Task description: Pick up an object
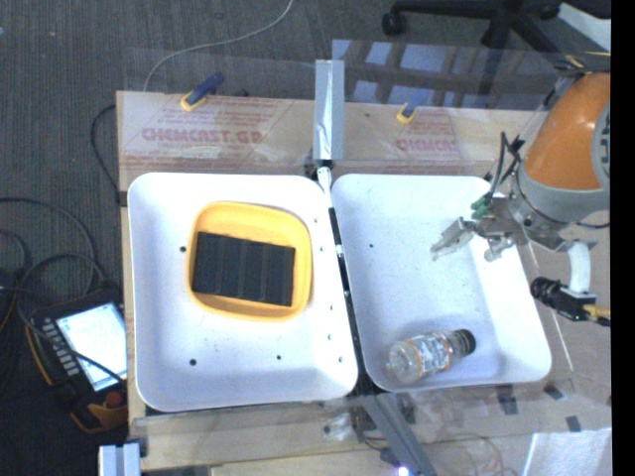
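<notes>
Nothing is picked up yet. Nearest, a clear plastic bottle (430,353) lies on its side by the front edge of the right bin (397,266). Farther back, near that bin's right rim, the gripper (466,236) hangs spread apart and empty. In the left bin (159,296), a yellow tray (223,218) carries a black slab (244,269).

A wooden bench (248,137) carries two white bins (159,365) side by side. Two clamps, one blue and yellow (201,91) and one small yellow (406,113), sit along its far edge. A tablet (87,337) lies on the dark carpet at left, and an office chair base (476,8) stands behind.
</notes>
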### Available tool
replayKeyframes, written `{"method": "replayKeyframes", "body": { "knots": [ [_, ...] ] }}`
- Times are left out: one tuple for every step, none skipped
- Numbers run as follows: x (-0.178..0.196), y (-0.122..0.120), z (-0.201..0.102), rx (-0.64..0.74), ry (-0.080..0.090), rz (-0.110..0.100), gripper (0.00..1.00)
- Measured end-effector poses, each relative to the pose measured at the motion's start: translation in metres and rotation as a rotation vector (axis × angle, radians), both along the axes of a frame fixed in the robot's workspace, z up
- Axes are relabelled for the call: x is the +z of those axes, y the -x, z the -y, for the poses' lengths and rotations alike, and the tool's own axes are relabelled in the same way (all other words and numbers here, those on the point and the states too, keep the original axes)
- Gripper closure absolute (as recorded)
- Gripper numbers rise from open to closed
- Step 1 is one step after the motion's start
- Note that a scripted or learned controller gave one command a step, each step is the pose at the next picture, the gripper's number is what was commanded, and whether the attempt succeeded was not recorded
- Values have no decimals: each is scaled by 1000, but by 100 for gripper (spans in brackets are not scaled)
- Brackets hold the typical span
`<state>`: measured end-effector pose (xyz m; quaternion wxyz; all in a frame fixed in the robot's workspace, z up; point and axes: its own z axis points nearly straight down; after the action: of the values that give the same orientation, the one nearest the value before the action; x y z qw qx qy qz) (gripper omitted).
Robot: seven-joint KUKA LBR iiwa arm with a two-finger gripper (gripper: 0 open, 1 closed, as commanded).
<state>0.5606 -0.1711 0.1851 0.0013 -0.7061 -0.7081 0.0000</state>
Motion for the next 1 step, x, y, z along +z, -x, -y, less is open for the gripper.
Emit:
{"method": "replayKeyframes", "body": {
  "knots": [
    [25,0,13,-48,1,1,0]
  ]
}}
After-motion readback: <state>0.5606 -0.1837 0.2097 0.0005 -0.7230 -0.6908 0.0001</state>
